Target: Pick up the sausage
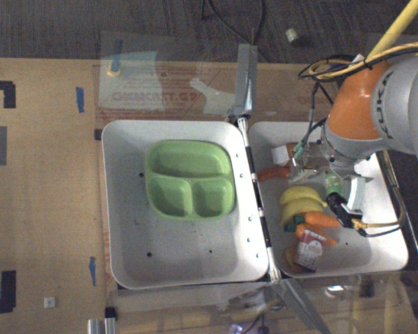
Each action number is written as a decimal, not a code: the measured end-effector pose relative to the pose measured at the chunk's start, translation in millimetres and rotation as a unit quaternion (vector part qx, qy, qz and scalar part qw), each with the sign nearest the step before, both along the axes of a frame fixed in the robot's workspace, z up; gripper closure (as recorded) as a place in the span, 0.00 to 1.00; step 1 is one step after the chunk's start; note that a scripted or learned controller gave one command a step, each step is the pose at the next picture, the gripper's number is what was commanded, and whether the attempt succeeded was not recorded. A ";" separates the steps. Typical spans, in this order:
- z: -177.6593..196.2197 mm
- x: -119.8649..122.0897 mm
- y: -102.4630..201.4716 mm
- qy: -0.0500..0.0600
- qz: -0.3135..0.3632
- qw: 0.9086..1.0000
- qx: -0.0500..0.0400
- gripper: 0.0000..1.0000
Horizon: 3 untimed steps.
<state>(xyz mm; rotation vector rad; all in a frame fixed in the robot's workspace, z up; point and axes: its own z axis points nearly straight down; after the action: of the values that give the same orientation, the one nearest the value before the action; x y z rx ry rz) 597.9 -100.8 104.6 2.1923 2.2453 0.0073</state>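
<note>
Reaching in from the right, the arm [376, 110] hangs over the right bin [386, 245], its gripper [319, 167] low over the upper middle of that bin; whether it is closed or apart, I cannot tell; the sausage [273, 174] lies just left of it, near the bin's left wall, reddish-orange and roughly level; below sit two bananas [301, 204], a carrot [322, 220] touching them, and a red-and-white carton [308, 249]; the left bin [125, 256] holds a green tray [190, 179] with three compartments.
</note>
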 end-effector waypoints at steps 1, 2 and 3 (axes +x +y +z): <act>-0.1 -0.1 -0.1 0.000 0.000 1.000 0.000 0.00; -17.1 41.1 -11.0 0.006 0.024 1.000 0.001 0.00; -15.1 18.5 -34.0 0.003 0.068 0.998 -0.001 0.00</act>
<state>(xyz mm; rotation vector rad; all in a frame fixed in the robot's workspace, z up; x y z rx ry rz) 616.4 -134.8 89.5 2.0378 2.3911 0.0002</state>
